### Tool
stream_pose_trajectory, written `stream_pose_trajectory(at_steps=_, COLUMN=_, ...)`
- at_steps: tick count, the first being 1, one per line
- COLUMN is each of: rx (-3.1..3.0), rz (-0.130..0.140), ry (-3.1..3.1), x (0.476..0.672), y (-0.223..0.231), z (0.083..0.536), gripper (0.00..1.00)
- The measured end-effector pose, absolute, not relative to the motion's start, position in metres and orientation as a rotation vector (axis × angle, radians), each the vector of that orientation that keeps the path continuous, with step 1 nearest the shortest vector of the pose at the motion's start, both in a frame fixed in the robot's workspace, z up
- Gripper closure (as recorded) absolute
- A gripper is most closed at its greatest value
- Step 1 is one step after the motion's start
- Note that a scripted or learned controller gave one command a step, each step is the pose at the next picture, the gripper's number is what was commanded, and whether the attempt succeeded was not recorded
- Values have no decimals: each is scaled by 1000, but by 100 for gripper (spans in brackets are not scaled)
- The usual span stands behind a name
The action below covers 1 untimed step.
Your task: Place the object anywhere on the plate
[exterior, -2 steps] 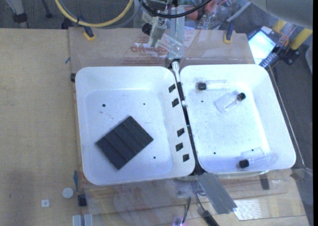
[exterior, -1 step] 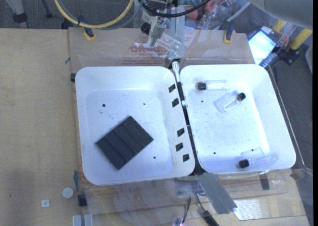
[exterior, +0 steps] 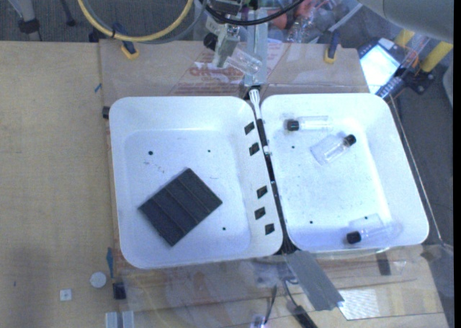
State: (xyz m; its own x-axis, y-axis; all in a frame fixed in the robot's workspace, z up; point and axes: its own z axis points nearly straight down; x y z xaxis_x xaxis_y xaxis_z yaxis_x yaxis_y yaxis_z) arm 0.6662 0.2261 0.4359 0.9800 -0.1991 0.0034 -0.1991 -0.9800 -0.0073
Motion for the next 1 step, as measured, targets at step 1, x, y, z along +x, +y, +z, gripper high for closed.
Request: stream_pose_trajectory(at_steps=1, rx=-3031, rz=3, ry=810, x=666, y=225, z=436, gripper=100)
